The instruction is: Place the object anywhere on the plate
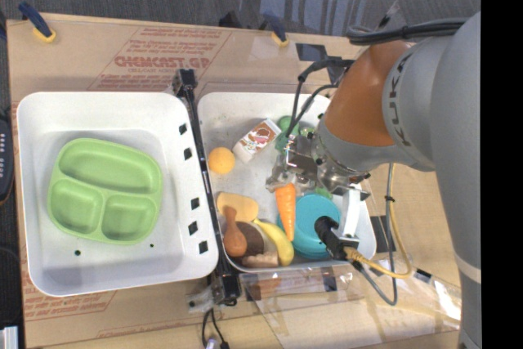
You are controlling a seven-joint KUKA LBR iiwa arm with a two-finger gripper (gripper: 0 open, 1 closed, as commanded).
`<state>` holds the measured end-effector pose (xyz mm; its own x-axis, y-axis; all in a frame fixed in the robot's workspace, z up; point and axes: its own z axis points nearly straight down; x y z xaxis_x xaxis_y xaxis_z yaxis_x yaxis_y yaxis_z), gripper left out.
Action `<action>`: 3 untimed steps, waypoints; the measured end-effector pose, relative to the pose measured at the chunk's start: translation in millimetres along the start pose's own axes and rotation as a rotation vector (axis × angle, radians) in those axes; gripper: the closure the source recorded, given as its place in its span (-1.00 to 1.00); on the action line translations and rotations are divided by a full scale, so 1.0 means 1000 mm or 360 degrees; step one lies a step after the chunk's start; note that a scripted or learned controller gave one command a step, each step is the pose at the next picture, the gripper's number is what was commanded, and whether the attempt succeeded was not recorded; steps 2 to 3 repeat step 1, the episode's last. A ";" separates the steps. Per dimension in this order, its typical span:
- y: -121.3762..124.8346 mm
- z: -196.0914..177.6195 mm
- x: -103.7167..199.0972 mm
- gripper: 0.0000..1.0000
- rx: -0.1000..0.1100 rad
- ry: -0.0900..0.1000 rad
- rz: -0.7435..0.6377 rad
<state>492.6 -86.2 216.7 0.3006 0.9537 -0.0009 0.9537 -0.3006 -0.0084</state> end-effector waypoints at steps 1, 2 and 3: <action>0.000 0.000 0.000 -1.00 0.0000 0.0000 0.0000; 0.000 0.000 0.000 -1.00 0.0000 0.0000 0.0000; 0.000 0.000 0.000 -1.00 0.0000 0.0000 0.0000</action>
